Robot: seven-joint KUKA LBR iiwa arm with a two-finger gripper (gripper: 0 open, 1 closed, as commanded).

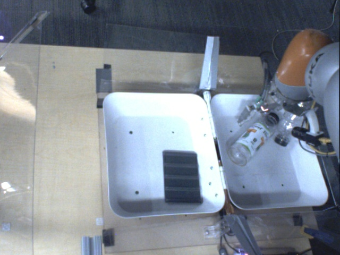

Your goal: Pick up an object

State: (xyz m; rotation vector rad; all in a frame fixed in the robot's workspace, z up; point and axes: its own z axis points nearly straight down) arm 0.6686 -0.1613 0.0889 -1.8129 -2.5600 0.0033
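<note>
Pale wooden table (58,142), two smooth shallow white plastic bins, left bin (122,142), right bin (297,185), one ribbed black rectangular block (181,176) in the left, one clear labelled bottle (248,142) lying tilted in the right, metal claw (265,116) at its upper end, grip impossible to tell

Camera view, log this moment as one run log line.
gripper: over right bin, at bottle's cap end | bottle: lying tilted in right bin | black ridged block: left bin | grasp: unconfirmed
</note>
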